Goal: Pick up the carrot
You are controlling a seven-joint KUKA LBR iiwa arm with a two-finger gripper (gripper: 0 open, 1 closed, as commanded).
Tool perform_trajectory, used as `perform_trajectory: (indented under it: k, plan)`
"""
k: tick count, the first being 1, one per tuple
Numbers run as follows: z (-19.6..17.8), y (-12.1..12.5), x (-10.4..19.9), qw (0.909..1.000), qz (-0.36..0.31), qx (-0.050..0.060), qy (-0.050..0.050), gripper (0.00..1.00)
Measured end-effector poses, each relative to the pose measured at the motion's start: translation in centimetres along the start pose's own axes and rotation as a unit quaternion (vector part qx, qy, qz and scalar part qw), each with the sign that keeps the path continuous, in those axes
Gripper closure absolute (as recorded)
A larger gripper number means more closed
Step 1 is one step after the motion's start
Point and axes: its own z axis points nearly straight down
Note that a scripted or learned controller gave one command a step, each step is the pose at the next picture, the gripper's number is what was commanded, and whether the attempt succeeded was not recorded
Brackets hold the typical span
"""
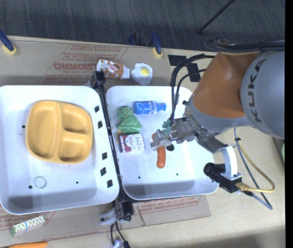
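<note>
The arm (229, 94) is hung over the right bin (188, 187), gripper (161, 141) set at the carrot's (161, 157) top end, jaws' state not to be told, so the grasp seems in hand and a firm close then lift is called for.

The bench (59, 61) bears two white bins (12, 190) side by side.

"KUKA" is printed in dark letters on the grey arm (262, 94), read sideways. On the cardboard sheet (74, 61) under the bins, red lettering is stamped; it seems to begin "CHEMCAS", the rest being too blurred. The red carton (131, 142) carries print that cannot be read.
</note>
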Motion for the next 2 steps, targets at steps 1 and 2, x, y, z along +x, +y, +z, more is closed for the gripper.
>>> perform_trajectory:
  k: [1,2]
  plan:
    - [4.7,0.6,4.6,0.998,-0.063,0.002,0.0,1.0]
    - [-0.3,-0.2,-1.0,0.9995,-0.032,0.0,0.0,1.0]
